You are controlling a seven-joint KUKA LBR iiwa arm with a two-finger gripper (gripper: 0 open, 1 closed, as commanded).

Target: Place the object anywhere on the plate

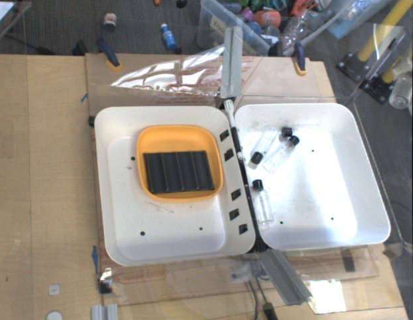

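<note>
Nearest the camera, a grey metal bracket (281, 280) is jutting out from under the seam between the two bins, resting on the wooden bench (33, 179). Just beyond it the left bin (116, 245) and the right bin (366, 229) are sitting side by side, touching along a seam where a row of small black tabs (234, 193) is running from near to far. In the left bin an orange plate (148, 141) is lying flat, toward the bin's far half, and the black ridged object (178, 172), a flat rectangle with grooves running near to far, is lying wholly on the plate, inside its rim and slightly toward its near side. In the right bin a clear vial with a black cap (261, 202) is lying just beside the seam, and further back two more clear vials (276, 149) are lying close together, tilted, their black caps showing. Whether the claw is released or clenched cannot be told. Beyond the bins a crinkled shiny sheet (173, 79) is lying on the bench, with a blue clamp (110, 55) at its far left corner. Farthest away, on the dark floor, a clear tub (330, 20) is holding bright toys.
</note>
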